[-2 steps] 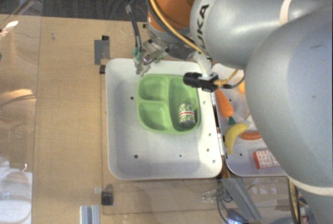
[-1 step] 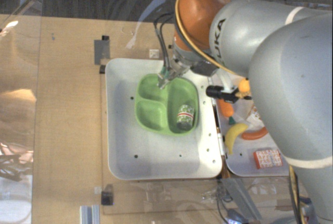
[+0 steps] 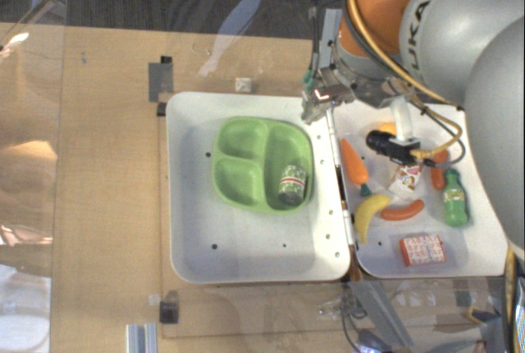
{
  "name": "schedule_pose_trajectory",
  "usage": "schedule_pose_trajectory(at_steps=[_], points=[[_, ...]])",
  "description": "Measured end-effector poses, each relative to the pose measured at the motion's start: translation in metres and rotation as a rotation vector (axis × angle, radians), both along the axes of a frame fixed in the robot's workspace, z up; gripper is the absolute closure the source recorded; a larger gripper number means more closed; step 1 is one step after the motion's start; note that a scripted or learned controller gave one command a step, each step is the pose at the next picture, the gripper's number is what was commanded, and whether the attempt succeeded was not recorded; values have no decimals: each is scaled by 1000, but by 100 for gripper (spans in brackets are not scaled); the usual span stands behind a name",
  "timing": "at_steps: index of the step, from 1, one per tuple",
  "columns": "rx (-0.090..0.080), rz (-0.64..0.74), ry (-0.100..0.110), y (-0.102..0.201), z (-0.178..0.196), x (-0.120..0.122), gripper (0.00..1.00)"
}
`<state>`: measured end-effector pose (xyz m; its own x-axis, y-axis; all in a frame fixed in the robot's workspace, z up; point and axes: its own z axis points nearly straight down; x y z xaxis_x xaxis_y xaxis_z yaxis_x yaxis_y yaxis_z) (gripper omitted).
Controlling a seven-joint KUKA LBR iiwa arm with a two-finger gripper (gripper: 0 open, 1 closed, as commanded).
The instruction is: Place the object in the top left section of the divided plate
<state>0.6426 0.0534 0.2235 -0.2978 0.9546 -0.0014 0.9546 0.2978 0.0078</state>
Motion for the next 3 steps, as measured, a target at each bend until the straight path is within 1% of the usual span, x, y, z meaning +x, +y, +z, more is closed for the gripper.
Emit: schedule_pose_trajectory(at_steps=[1, 2, 3], points=[[0, 54, 2, 63, -28, -13, 100], [2, 36, 2, 167, 26, 9, 100], [1, 36, 2, 167, 25, 9, 0]])
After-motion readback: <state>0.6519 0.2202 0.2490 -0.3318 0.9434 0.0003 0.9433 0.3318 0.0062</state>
